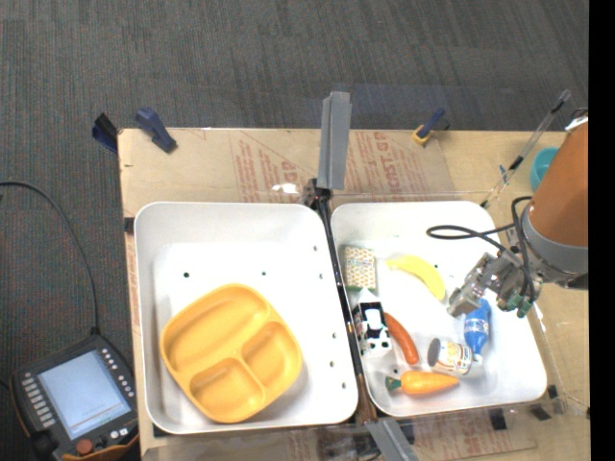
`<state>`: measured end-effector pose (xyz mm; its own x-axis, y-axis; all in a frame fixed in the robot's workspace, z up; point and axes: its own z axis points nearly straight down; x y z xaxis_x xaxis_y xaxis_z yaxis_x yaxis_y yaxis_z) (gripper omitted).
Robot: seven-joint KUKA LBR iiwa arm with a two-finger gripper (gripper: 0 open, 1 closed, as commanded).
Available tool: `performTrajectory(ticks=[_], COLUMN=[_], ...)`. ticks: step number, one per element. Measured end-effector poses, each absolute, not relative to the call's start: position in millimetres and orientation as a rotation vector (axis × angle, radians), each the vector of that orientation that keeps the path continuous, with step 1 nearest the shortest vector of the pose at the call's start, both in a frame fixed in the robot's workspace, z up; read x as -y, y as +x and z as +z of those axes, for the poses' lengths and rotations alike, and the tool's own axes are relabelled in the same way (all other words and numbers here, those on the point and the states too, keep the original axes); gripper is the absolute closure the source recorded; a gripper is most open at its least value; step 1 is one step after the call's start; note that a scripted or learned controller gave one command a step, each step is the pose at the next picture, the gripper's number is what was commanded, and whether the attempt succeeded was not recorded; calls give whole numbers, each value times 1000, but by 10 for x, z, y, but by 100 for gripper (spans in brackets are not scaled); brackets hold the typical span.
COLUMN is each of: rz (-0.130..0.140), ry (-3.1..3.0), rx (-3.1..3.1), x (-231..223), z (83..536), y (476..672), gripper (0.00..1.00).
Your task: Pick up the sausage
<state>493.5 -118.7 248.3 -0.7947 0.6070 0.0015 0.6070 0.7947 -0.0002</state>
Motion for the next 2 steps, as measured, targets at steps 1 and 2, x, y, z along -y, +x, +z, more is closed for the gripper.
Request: performTrajectory(ticks=[1, 2], rz=[-2, 0], ry=[-1010, -1129], rx=[2972, 2926], x=[1194, 919], z=[2561, 1765], y=[4947, 5199], gripper=[100, 100])
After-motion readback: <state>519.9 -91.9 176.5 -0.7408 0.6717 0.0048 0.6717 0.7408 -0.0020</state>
